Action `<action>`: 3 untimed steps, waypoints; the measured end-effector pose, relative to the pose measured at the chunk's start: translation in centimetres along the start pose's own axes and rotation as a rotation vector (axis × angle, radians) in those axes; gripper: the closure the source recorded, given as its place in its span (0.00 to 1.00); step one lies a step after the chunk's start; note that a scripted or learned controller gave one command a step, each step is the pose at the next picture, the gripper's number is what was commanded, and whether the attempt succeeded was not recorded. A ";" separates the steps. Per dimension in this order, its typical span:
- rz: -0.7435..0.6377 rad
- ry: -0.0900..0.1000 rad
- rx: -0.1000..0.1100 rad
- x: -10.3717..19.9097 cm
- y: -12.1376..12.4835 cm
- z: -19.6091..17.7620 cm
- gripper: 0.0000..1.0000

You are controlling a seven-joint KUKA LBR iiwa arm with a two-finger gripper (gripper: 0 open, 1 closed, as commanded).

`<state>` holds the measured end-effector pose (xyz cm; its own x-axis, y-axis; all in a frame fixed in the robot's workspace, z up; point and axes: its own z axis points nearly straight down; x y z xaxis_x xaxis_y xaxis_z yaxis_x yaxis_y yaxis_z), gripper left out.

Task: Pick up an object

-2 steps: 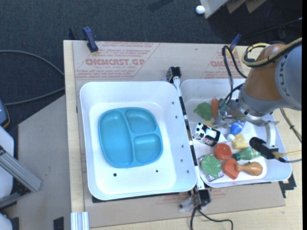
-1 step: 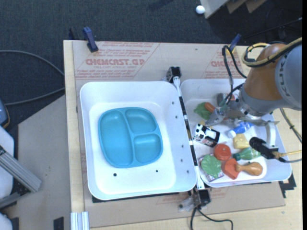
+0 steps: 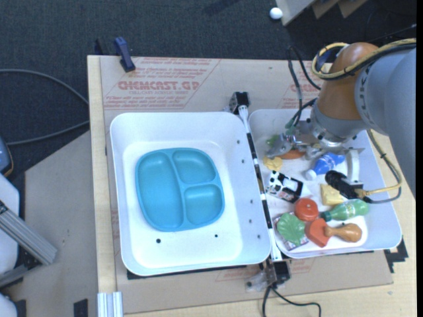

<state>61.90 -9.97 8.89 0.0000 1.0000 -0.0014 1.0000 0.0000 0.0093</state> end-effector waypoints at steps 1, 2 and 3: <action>0.008 0.012 0.061 -1.9 3.7 1.1 0.00; 0.001 0.001 0.029 -2.0 4.4 -0.4 1.00; -0.001 0.002 0.010 3.0 -2.6 -9.6 1.00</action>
